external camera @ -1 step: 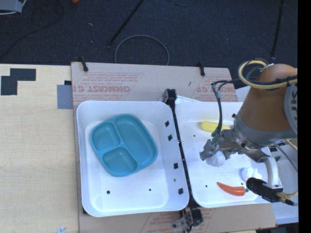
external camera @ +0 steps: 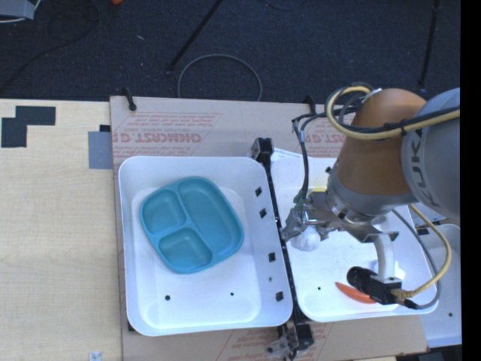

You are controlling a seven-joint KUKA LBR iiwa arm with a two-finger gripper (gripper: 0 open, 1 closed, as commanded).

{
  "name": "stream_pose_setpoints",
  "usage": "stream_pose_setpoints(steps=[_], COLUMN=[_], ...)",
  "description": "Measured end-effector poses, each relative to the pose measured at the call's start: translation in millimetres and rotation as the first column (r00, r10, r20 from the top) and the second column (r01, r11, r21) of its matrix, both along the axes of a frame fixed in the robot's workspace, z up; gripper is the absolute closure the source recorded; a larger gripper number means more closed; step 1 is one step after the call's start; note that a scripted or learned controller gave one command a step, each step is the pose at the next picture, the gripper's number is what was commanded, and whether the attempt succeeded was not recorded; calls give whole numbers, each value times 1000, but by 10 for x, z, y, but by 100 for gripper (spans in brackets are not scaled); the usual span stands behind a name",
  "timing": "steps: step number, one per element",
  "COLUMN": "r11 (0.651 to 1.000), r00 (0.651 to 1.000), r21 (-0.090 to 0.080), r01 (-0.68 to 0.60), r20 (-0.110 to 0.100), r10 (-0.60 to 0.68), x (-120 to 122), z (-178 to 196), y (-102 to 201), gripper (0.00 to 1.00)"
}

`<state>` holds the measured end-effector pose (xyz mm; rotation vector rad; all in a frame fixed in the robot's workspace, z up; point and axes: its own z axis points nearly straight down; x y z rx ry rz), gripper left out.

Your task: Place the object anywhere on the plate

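Camera view, looking down at a slant: two white bins are seen side by side on the bench (external camera: 60,224); the left bin (external camera: 150,307) carries a blue plate (external camera: 192,224) with three compartments, lying flat toward the bin's upper left; the right bin (external camera: 323,307) is largely covered by the arm (external camera: 383,156), grey with an orange band, reaching in from the right. The gripper (external camera: 304,228) is placed low over the right bin's left part, just beside the divider between the bins; a small white rounded object (external camera: 305,240) is seen directly under it, touching or nearly touching it; whether that object is clamped or merely lies below cannot be told, and whether the jaws are apart or together cannot be told either. An orange, carrot-like piece (external camera: 353,292) lies near the right bin's front edge, well apart from the gripper, beside a black fitting on the arm's cabling. The white object is judged the likeliest thing of the task, though this is not certain; the plate bears nothing yet. The step in hand is judged to be the grasp; it is done well if the object is centred between the jaws before closing, lifted clear of the divider, carried left over the plate and released low, so that it does not roll off.
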<state>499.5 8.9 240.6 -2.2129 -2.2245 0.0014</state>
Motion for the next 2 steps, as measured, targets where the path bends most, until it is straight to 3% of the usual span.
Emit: stream_pose_setpoints(steps=[2], r11=[1000], r00=[1000], r21=[-1], r01=[0], r20=[-1], r10=[0], x=[52], z=[58], y=[1109], gripper=[100])
